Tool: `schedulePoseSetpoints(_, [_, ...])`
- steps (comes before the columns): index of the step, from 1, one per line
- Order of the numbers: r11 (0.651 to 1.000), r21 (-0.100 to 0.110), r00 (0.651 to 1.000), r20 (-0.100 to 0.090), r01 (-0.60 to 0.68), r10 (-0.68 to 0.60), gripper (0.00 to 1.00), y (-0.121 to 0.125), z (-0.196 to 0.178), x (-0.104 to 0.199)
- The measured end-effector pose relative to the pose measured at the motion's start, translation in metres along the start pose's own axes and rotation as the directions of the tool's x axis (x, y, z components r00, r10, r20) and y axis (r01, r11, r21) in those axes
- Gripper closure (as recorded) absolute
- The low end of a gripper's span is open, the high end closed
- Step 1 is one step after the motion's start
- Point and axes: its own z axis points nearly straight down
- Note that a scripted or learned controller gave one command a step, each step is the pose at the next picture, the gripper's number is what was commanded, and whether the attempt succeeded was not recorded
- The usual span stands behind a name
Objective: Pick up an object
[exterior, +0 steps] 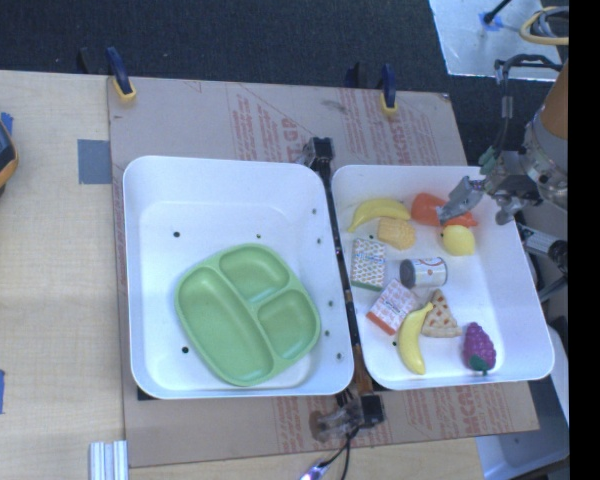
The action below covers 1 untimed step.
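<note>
Two shallow white plastic bins with rounded corners sit side by side on a brown cardboard sheet clamped to the pale wooden bench [50, 298]. The left bin [150, 183] carries a smooth, pale green divided plate [246, 313], roughly oval, with three molded compartments. The right bin [510, 298] is scattered with small toy foods and packets: a curved yellow banana [379, 210] at the far left, a knobbly yellow corn piece [397, 233] just beside it, a round orange tomato-like piece [427, 208], and a glossy yellow lemon [459, 240]. Nearer the middle lie a small printed box [368, 264], a short silver can [423, 272] on its side, and a flat red-and-white packet [390, 306]. Toward the near edge rest a second banana [413, 340], a triangular pizza slice [440, 318] touching it, and a bumpy purple bunch of grapes [478, 348]. The grey metal hand [463, 200] reaches in from the right and hangs over the far part of the right bin, between the orange piece and the lemon; whether its fingers are spread or closed cannot be told, and nothing shows between them.
</note>
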Motion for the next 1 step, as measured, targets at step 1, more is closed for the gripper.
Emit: schedulePoseSetpoints(1, [1.000, 0.001, 1.000, 0.000, 0.000, 0.000, 0.00, 0.0038, 0.1657, -0.0444])
